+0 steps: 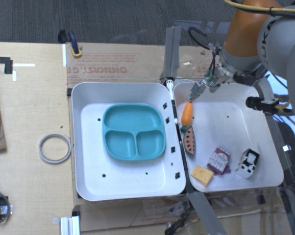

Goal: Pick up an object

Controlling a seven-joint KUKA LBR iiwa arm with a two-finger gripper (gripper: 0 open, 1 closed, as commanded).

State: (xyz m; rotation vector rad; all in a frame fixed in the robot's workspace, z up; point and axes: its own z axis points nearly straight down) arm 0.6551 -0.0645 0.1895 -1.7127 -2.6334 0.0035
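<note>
Carrot gripped by fingers, right bin; teal tray in left bin.

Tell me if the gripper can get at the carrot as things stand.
Probably yes. The gripper hangs just above the carrot, with nothing between them. But the carrot lies against the bin's left wall, with the watermelon slice close below, so finger room looks tight.

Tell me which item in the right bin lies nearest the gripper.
The orange carrot, just below the gripper; the watermelon slice, cheese and others lie farther down.
</note>
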